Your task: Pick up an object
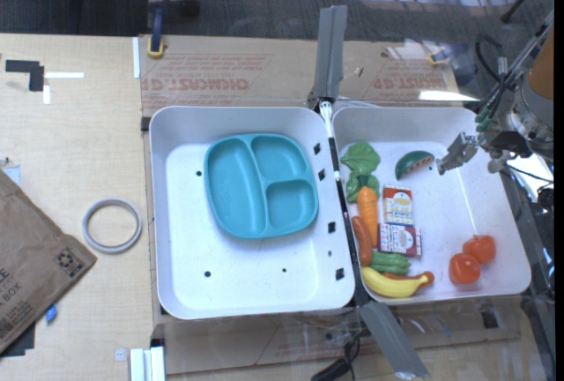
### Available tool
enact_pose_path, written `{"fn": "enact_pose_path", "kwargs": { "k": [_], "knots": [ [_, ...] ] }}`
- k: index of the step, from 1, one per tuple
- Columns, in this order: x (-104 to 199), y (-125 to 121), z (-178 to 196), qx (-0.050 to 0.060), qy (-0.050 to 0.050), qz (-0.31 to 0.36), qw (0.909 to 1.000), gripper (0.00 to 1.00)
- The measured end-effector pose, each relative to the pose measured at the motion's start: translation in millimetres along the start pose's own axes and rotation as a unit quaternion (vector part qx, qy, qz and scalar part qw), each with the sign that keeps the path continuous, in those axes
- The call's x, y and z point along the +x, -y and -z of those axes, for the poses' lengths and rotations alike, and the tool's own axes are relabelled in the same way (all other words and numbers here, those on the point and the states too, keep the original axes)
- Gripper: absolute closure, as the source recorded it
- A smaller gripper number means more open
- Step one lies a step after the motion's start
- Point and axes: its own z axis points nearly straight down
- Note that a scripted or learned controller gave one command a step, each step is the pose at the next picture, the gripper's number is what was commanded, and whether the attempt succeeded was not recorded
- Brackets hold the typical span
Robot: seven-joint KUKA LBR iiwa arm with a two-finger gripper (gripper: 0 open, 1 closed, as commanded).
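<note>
Camera view is showing two white bins sitting side by side on the bench. Left bin (176, 220): a teal divided plate (262, 185) is lying flat near its middle, three compartments facing up. Right bin (493, 220): a column of toy food is lying along the left wall — a green leafy piece (360, 159) at the far end, a carrot (367, 201) just below it, a slim orange-red piece (360, 240) beside the wall, a small printed carton (398, 222) lying flat next to the carrot, a green vegetable (389, 262) under the carton and a banana (395, 283) at the near end. A watermelon slice (414, 164) is resting near the far wall, and two red tomatoes (471, 258) are sitting close together toward the near right corner. Gripper (462, 152): it is hanging over the far right part of this bin, just right of the watermelon slice, gripping nothing — the spread of its fingers cannot be told. On the bench left of the bins, a tape ring (112, 224) is lying beside a brown cardboard box (31, 256).
</note>
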Motion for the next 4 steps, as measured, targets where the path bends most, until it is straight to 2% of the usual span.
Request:
{"fn": "enact_pose_path", "kwargs": {
  "k": [1, 2, 3, 4],
  "knots": [
    [1, -88, -88, -0.002, 0.001, 0.119, 0.9929, 0.0],
    [-15, -112, -153, -0.004, 0.001, 0.107, 0.9942, 0.0],
    [-16, -112, -147, -0.003, 0.001, 0.108, 0.9941, 1.0],
    [-16, -112, -147, -0.003, 0.001, 0.108, 0.9941, 0.0]
  ]
}}
